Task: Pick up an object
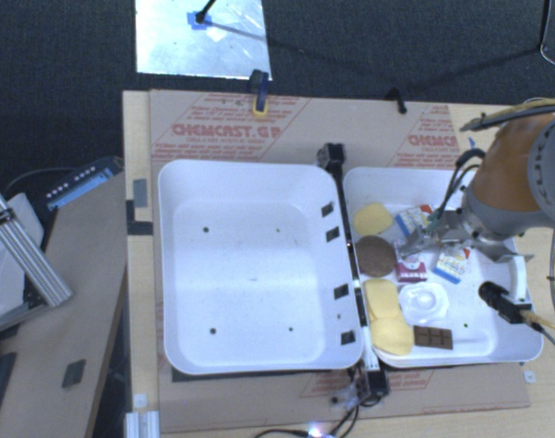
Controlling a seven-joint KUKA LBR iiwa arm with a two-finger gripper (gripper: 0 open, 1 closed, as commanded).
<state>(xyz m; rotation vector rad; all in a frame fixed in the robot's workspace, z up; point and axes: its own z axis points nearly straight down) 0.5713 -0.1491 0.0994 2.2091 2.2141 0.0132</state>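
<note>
Gripper (422,237): low in right bin (497,340), over small packets (412,269); finger state cannot be told.
Left bin (182,272): beside it.

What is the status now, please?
Gripper low in right bin, over the packets. Nothing seen between its fingers. Brown disc and yellow sponges close beside. Left bin untouched.

The bench (141,272) is light wood, and a brown cardboard sheet (232,126) printed with red "CHEMCAST GP" lettering lies flat on it. On that sheet two shallow white bins sit side by side, touching: the left bin (168,245) and the right bin (483,340).
</note>
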